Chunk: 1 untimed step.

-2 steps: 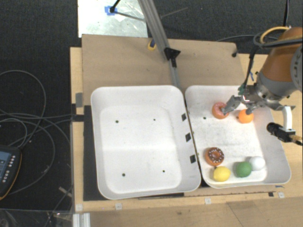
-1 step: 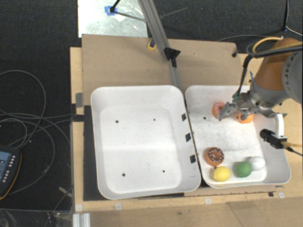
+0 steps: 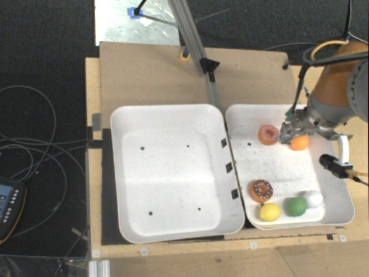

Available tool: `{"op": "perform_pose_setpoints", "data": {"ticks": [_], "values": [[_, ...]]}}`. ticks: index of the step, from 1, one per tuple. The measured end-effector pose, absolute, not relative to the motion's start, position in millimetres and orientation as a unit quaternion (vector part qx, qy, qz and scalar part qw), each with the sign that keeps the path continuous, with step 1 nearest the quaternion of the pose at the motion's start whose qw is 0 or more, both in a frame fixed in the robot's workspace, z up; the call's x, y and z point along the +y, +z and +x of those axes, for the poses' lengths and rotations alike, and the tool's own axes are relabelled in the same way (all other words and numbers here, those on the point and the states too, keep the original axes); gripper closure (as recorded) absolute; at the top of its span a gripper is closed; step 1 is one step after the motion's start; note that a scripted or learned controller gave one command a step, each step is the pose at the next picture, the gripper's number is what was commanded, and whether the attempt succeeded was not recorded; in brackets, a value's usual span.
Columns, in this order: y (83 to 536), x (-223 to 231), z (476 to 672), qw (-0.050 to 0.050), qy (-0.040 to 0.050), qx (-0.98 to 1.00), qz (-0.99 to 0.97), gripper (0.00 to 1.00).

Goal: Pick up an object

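The right bin (image 3: 286, 169) holds several small objects. A pink-frosted donut (image 3: 268, 134) lies near its far edge, with an orange ball (image 3: 300, 143) just to its right. My gripper (image 3: 290, 134) hangs low between these two, touching or nearly touching the orange ball's left side; the wrist hides its tips. Along the near edge are a chocolate sprinkled donut (image 3: 262, 190), a yellow ball (image 3: 270, 212), a green ball (image 3: 296, 206) and a white ball (image 3: 313, 199).
The left bin (image 3: 173, 172) sits beside the right one, with black clips (image 3: 229, 167) along the shared rim. A slanted grey pole (image 3: 193, 33) crosses the bench's far side. Cables lie on the floor at left.
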<state>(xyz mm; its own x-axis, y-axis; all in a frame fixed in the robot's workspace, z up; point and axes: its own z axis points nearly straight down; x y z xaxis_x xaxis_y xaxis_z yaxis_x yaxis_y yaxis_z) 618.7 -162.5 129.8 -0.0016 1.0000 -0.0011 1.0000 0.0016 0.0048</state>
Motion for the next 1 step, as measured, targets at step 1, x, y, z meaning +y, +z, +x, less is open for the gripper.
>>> {"op": "perform_pose_setpoints", "data": {"ticks": [1], "values": [[194.4,-165.1,624.4,0.004,0.0024,0.708,0.706,1.00]]}}
